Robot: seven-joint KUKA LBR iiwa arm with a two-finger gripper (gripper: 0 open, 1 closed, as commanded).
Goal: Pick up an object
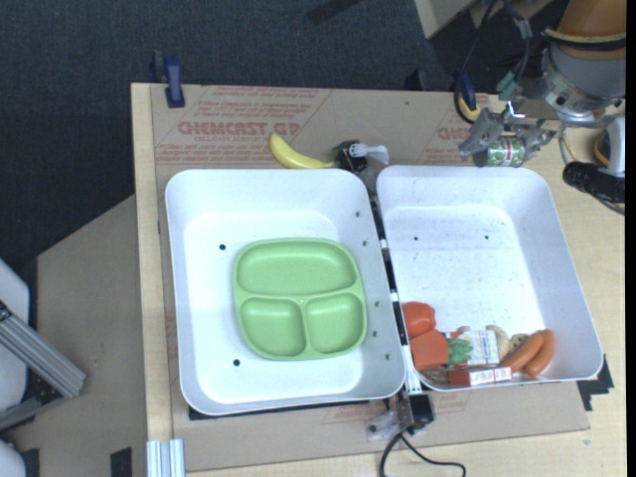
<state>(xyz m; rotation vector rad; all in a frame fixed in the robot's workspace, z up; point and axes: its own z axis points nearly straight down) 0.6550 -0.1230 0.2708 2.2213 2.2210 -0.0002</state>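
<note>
Above the far rim of the right bin (556,217), the gripper (505,145) clenched on a small green-and-red can (511,153) half hidden by the fingers — arm (594,28) cut off at the top corner, toy foods (472,348) heaped and hard to separate in the near corner.

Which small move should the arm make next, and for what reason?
Probably lift a little and check the grasp. The gripper sits above the far edge of the right bin with a small can-like object at its tip, but whether that object is actually held is unclear. The other items lie in the bin's near corner.
</note>
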